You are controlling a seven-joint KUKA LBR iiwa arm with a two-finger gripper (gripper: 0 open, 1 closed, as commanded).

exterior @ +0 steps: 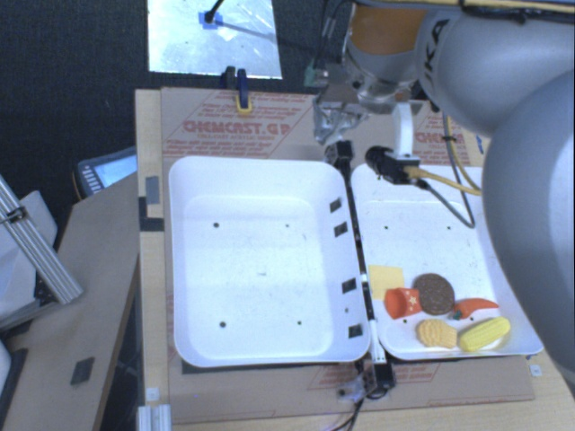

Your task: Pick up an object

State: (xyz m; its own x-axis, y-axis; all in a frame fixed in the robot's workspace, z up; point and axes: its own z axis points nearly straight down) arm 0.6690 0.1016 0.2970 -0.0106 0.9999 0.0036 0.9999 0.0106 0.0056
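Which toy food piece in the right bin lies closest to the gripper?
The flat yellow square; it lies farthest up the bin, above the red, brown and other yellow pieces.

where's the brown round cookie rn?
In the camera view, the brown round cookie lies in the right bin, near its front edge, just right of the yellow square and red piece.

Dark floor (72,52); shiny metal sheet (213,22) at top; cardboard-covered bench (153,268); aluminium rail (36,245) left.

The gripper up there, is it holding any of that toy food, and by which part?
Nothing shows between the fingers of the gripper. It hangs above the bins' far edge; the toy food lies in the right bin.
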